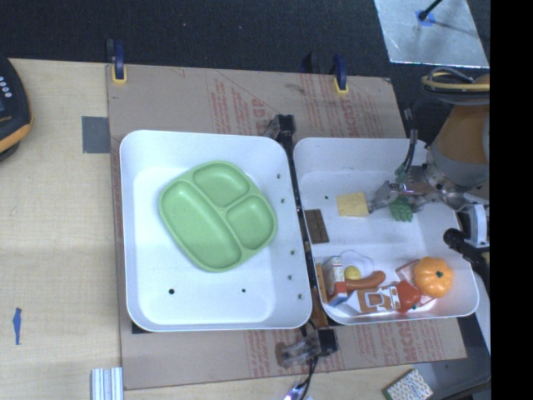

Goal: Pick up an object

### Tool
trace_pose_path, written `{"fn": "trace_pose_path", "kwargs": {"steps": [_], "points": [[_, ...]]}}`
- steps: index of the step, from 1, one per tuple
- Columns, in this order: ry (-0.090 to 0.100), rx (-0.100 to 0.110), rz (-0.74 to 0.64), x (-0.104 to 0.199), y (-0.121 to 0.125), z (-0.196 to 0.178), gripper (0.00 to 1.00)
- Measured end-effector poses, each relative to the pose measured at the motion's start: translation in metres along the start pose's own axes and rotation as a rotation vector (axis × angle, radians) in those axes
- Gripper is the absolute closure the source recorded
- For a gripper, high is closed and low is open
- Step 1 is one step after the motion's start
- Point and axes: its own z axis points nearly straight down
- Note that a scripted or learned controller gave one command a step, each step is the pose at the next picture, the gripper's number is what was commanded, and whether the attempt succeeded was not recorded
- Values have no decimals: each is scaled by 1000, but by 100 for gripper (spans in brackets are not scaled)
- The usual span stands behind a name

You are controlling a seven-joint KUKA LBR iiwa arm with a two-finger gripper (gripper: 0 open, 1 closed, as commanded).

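My arm (462, 136): comes in from three o'clock, grey with an orange band, partly cut off at the frame's right side.
My gripper (398, 197): low over the right bin, toward its two o'clock part. I cannot tell how its tips stand; they blur into the metal around them.
Green thing (403, 211): small and leafy-looking, right at my tips. Whether I am touching it or just above it is hard to make out.
Yellow block (353, 204): flat square just at nine o'clock of my gripper, lying apart from it.
Right bin (333, 152): white and shallow; its three o'clock wall is hidden behind my arm.
Orange fruit (432, 277): round, at the bin's five o'clock corner.
Pile (366, 288): along the six o'clock wall, a sausage, a red-and-white packet and small bits overlapping; I cannot separate them all.
Left bin (137, 223): white, touching the right bin's nine o'clock edge.
Green plate (218, 214): three compartments, lying in the left bin's middle.
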Motion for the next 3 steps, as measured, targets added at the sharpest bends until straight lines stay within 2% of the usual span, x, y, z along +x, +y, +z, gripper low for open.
{"fn": "trace_pose_path", "kwargs": {"steps": [1, 2, 3], "points": [[2, 1, 7, -5, -4, -107, 0], [2, 6, 1, -3, 11, -2, 0], [3, 9, 0, -4, 10, -14, 100]]}}
